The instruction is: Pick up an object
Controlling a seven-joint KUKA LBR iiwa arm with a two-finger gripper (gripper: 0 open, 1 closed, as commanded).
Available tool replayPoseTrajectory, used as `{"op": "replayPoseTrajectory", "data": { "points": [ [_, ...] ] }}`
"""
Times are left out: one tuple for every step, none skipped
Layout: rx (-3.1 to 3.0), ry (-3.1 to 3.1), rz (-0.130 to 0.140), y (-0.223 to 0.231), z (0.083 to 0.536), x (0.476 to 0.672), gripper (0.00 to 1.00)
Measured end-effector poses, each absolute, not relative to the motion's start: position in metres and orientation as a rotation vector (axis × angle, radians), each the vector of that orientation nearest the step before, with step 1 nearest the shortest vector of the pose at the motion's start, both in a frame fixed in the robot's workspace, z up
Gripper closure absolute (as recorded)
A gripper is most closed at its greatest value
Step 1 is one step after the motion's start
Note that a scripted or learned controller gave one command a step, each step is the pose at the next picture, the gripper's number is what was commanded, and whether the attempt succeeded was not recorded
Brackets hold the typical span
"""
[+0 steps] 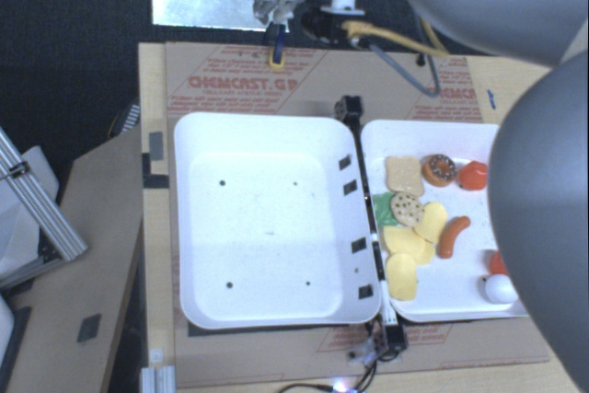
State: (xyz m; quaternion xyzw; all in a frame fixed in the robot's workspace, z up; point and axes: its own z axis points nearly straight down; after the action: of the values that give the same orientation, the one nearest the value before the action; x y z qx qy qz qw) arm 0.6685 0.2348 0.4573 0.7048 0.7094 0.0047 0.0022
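Note:
My gripper [276,17] hangs high over the far edge of the bench, beyond the left bin [187,225]. Its fingers come together in a point, and a small object [276,47], blue on top and yellow below, hangs from their tips above the cardboard. The right bin [460,135] holds several toy foods: a tan bread slice [403,173], a chocolate donut [440,168], a red tomato [473,175], a speckled cookie [406,209], a brown sausage [453,235], yellow pieces [401,276] and a white egg [500,288]. The arm's grey body covers that bin's right part.
Both bins rest on a cardboard sheet [230,83] printed in red. A black divider with clips [361,198] runs between the bins. An aluminium rail [37,207] slants at the left edge. Cables [405,46] trail from the wrist over the cardboard.

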Motion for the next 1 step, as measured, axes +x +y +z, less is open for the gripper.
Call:
{"op": "replayPoseTrajectory", "data": {
  "points": [
    [2.212,2.227,0.008,0.2344,0.489,0.6684,1.0]
  ]
}}
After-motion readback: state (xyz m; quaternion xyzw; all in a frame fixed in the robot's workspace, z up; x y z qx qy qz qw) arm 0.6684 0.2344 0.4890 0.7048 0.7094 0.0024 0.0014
